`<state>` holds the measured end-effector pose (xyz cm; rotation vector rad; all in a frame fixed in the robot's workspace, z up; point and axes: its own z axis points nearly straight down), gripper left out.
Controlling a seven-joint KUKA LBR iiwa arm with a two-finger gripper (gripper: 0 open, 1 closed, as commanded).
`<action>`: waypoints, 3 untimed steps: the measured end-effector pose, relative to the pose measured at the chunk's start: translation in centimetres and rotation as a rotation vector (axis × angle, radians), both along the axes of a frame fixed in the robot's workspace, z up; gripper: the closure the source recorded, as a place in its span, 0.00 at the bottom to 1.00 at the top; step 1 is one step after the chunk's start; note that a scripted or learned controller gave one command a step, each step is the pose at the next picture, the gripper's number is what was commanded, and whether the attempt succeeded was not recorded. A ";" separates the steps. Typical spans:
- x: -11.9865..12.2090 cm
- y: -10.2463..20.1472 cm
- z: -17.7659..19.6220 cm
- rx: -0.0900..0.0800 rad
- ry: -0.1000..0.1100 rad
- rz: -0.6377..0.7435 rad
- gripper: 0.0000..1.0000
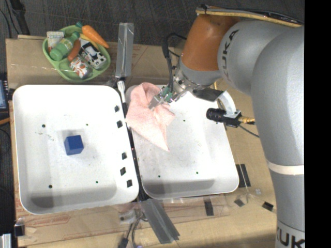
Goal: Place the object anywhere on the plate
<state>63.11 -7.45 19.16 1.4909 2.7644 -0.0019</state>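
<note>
The pink cloth [149,115] looks soft, matt and creased. Both white bins [31,138] seem smooth plastic with a slight sheen. The blue cube [74,144] looks smooth and matt. The green bowl [64,72] appears glossy plastic. The tabletop [150,61] looks like matt brown cardboard or wood.

robot lab | KUKA arm [248,50] | 2 white bins [31,138] | taped cardboard bench [155,53]

Dark carpet floor [103,4] behind brown cardboard-topped bench [150,56]. Green bowl [61,68] w/ toy food at bench's far left corner. Grey bar [124,48] standing btwn bins; tape strips along near edge. Even overhead light, soft shadows.
</note>
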 end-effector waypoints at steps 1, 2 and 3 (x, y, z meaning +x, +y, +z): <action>0.0 0.0 3.9 0.001 0.002 0.003 1.00; -1.0 5.6 4.6 0.002 0.007 0.408 1.00; -2.2 11.4 3.7 0.003 0.007 0.814 1.00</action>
